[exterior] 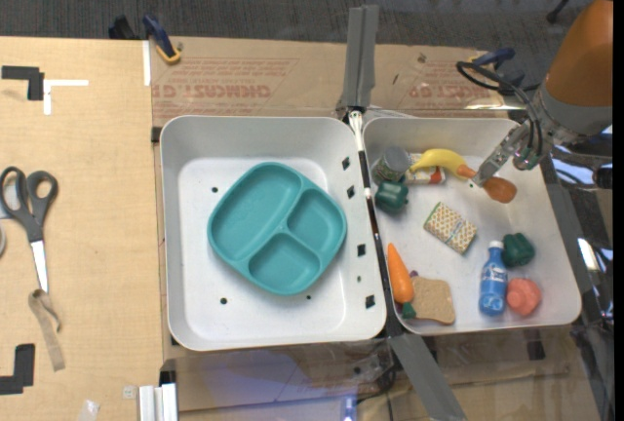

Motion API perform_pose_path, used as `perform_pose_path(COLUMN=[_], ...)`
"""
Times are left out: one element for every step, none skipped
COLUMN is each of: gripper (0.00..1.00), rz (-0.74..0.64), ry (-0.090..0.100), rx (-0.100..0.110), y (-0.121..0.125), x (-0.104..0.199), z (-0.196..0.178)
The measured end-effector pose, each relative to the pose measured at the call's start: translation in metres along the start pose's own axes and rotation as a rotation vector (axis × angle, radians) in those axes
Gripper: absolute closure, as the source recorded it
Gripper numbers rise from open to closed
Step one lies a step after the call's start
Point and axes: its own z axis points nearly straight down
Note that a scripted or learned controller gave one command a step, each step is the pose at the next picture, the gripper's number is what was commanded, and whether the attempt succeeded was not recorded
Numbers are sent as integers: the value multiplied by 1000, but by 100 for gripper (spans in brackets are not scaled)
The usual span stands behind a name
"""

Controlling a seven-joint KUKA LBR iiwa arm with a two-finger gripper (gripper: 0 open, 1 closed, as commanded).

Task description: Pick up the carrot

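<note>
Hovering at the right bin's (561, 214) far edge, my gripper (487, 177) holds nothing I can confirm; the carrot (399, 275) lies well apart by the toast (434, 300), risking a crowded, glancing grab.

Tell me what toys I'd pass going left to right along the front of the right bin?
carrot → toast slice → blue bottle → pink ball
</note>
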Motion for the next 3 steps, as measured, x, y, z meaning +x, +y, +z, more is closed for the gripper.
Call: perform_pose_path(gripper=[100, 100, 100], rz=[363, 75, -185], ry=[0, 0, 2], rx=[2, 1, 1], y=[3, 6, -23], x=[-14, -16, -19], z=[-140, -197, -178])
